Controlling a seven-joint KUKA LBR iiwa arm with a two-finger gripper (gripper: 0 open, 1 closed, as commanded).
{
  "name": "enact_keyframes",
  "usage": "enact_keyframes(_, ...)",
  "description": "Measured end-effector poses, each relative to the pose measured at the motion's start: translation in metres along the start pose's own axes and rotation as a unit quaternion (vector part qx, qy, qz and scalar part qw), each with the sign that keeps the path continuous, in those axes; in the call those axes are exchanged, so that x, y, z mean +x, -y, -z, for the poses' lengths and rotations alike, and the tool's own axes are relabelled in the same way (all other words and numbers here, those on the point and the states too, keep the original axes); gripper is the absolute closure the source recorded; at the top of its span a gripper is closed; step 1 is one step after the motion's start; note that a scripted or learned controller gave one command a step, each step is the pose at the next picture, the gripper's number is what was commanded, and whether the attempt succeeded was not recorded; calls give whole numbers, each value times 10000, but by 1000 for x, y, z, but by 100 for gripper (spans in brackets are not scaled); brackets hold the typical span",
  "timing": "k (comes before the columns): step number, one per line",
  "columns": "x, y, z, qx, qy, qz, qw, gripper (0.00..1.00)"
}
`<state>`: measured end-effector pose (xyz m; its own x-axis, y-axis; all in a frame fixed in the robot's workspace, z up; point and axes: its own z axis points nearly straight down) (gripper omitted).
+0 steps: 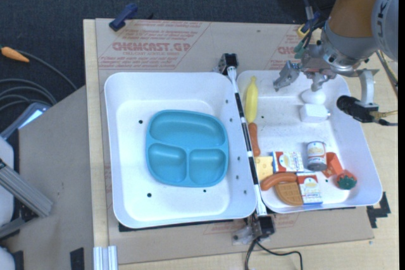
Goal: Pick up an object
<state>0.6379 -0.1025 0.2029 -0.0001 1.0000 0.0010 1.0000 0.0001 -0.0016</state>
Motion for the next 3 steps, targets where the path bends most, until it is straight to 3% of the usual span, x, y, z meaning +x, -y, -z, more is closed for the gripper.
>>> enact_keyframes(1,-4,20,-115,7,0,-3,10000,0)
enact_keyframes(2,4,88,-119,6,-1,-5,10000,0)
enact_keyframes(3,4,87,-109,-3,0,-6,10000,100)
